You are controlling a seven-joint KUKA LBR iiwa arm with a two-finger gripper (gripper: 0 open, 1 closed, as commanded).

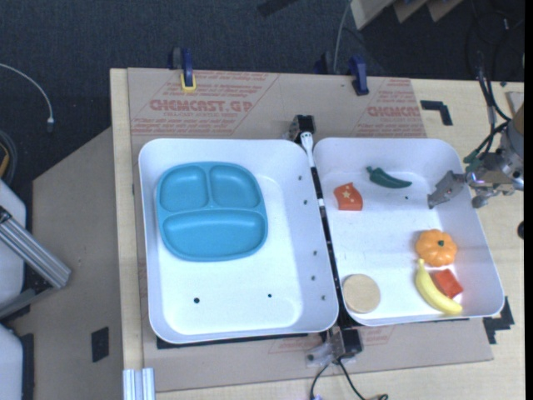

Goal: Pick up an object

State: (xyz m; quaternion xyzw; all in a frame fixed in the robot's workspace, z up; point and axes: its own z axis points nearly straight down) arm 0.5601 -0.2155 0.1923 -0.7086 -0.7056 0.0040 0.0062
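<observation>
I see the hand (454, 188) at the right bin's (391, 248) far right rim, low over the white floor; whether it is open I cannot tell, and it carries nothing. Nearest lies the small green toy pepper (388, 177); light, hard, slick plastic, I judge, best pinched across its thick middle; the orange toy pumpkin (435, 247) sits nearer me.
</observation>
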